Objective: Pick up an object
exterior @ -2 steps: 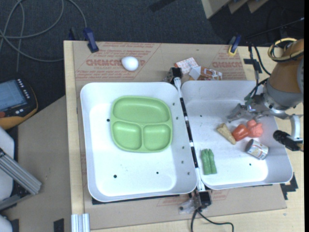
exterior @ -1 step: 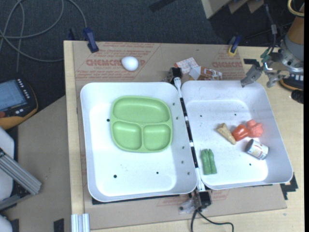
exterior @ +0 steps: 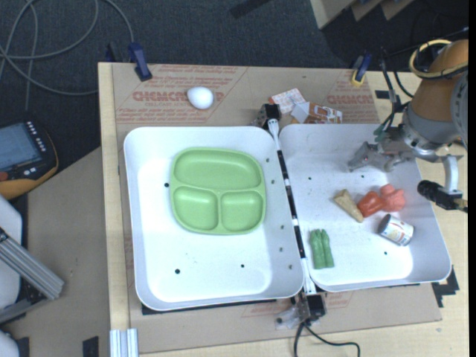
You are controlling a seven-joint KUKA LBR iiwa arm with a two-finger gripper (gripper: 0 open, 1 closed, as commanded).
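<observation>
On my feed the claw (exterior: 370,157) hung over the far part of the right bin (exterior: 327,143), a smooth white shallow tray speckled with small dark dots, and its grey metal fingers (exterior: 360,159) were spread fairly wide with nothing between them and nothing touching them that I could make out. Nearer the camera than the claw, a little cluster lay on the bin floor: a soft-looking, lumpy orange-red object (exterior: 381,198), a tan wedge-shaped piece (exterior: 348,204) just beside it on the side toward the left bin, and a small white cylinder (exterior: 396,229) with a dark band lying on its side just below them. Further toward the camera and toward the divider lay a ribbed green object (exterior: 321,248), elongated and matte. Well off to the claw's side, the left bin (exterior: 141,199) carried a smooth pale green plastic plate (exterior: 218,190) with three compartments and rounded corners. Beyond the bins, on the printed cardboard bench top (exterior: 167,88), sat a glossy white egg-shaped ball (exterior: 199,97) and some crumpled wrappers (exterior: 301,106).
</observation>
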